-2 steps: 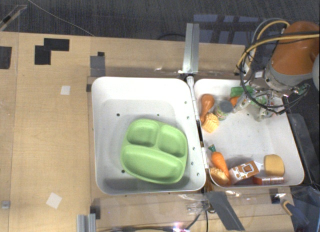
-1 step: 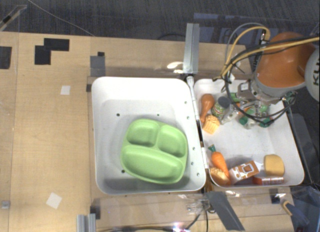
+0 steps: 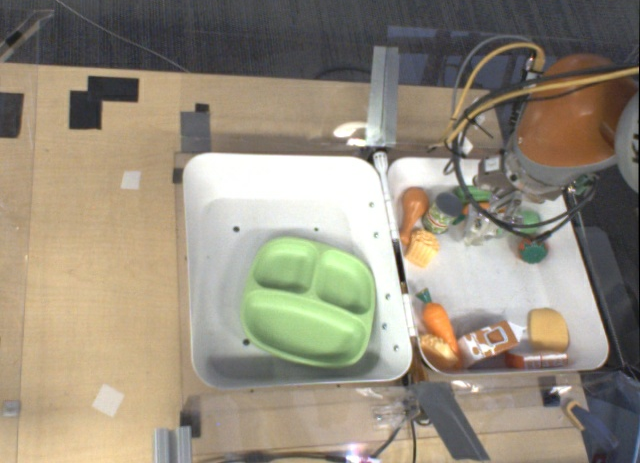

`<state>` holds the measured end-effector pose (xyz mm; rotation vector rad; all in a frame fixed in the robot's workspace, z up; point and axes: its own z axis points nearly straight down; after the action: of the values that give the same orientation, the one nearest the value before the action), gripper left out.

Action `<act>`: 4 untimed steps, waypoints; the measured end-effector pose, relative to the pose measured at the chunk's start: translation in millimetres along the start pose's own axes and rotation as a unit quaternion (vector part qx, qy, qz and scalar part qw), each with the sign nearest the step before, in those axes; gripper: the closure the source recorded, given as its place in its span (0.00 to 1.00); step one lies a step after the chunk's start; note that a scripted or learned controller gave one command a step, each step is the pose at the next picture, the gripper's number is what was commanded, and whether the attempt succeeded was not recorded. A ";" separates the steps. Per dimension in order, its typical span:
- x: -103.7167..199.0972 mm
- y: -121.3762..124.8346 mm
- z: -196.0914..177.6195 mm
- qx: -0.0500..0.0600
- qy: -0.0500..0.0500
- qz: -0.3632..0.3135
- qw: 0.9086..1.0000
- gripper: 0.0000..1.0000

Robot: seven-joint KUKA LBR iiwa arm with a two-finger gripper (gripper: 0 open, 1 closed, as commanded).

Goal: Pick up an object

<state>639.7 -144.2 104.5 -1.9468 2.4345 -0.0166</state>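
White plastic forms both bins; the right bin (image 3: 590,291) holds every candidate object and serves as the reference here. The gripper (image 3: 492,219) hangs over the upper middle of this bin, under the orange wrist band (image 3: 565,121). Cables and glare hide the fingers, so their opening cannot be told, and nothing can be seen held between them.

Near the bin's upper left wall lie an orange-brown gourd-shaped toy (image 3: 412,207), a small jar (image 3: 438,219) and a yellow corn piece (image 3: 423,247). A green-based toy (image 3: 532,248) sits right of centre. Along the lower wall lie a carrot (image 3: 436,319), a printed carton (image 3: 490,341) and a tan block (image 3: 548,328).

Recommended procedure: select an isolated item, probably the green-based toy. Centre the fingers over it, descend vertically, and avoid the clustered items at the left wall.
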 end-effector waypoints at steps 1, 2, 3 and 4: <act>-1.9 -26.6 -105.5 -0.003 0.004 0.103 0.995 1.00; -37.9 -28.5 -171.1 -0.003 0.005 0.282 0.959 1.00; -39.6 -30.7 -184.6 0.001 0.002 0.282 0.960 1.00; -41.4 -33.0 -198.6 0.006 -0.002 0.281 0.960 1.00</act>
<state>675.9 -112.4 304.3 -1.1777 2.8720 -0.0168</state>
